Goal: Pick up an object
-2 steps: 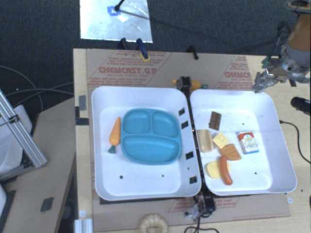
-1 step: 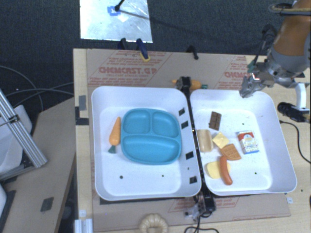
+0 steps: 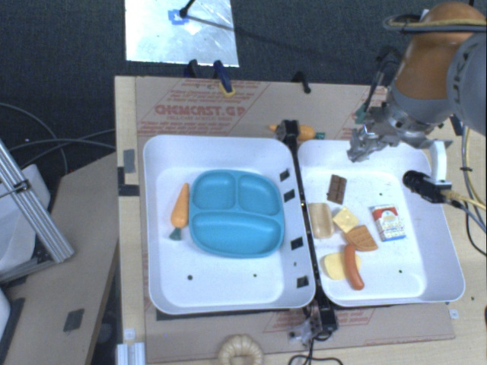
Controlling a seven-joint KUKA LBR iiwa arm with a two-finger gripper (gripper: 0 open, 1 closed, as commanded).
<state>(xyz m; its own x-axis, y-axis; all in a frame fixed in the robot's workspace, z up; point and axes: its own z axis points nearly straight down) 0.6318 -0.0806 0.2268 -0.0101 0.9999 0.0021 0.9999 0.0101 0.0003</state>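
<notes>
Bench (image 3: 152,101): flat cardboard sheet with red print, carrying two shallow white plastic bins side by side.
Left bin (image 3: 163,196): holding a glossy blue divided plate (image 3: 236,213), rounded, three compartments; an orange carrot (image 3: 179,206) is lying just left of it, long axis running near-far, tapered tip pointing far.
Right bin (image 3: 426,257): smooth white floor carrying small toy foods.
Brown block (image 3: 336,188): flat dark rectangle, long axis near-far.
Bread piece (image 3: 320,220): tan, oblong, near the bin's left wall.
Cheese wedge (image 3: 345,220): pale yellow, touching an orange-brown slice (image 3: 362,238).
Sausage (image 3: 353,268): reddish cylinder, long axis near-far, overlapping a pale yellow disc (image 3: 333,265).
Red-and-white carton (image 3: 388,222): small box, lying flat, right of the cheese.
Tool (image 3: 362,147): metallic, hanging over the far edge of the right bin; cannot tell whether released or clenched; nothing seen in it.
</notes>
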